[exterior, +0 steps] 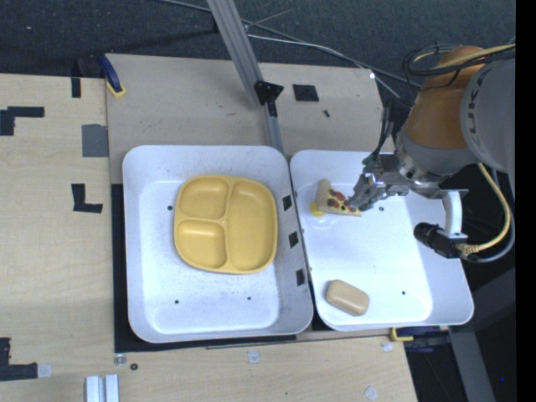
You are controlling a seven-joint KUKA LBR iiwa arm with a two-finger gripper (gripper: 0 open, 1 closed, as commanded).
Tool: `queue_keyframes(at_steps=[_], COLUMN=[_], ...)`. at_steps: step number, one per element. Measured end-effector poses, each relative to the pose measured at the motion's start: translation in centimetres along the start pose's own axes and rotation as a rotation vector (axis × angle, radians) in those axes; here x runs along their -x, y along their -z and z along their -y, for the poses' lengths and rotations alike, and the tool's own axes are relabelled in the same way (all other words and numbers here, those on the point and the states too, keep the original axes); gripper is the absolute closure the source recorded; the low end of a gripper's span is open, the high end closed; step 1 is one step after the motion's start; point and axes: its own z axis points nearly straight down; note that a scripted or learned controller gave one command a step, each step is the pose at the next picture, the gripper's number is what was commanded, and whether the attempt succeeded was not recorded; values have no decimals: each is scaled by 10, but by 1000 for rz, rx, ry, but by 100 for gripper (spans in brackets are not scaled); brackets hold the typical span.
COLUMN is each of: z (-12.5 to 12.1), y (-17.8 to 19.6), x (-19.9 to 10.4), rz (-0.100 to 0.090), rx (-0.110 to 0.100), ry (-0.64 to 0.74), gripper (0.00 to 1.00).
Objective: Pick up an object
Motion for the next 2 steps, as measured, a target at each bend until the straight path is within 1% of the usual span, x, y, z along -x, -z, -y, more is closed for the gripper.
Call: queue_keyframes(at_steps=[1,2], z=[-9,2], y=[59,64], x=[-1,-53], rz=[0,-3], rx=[1,-3], ry=[1,6], gripper=[100,100])
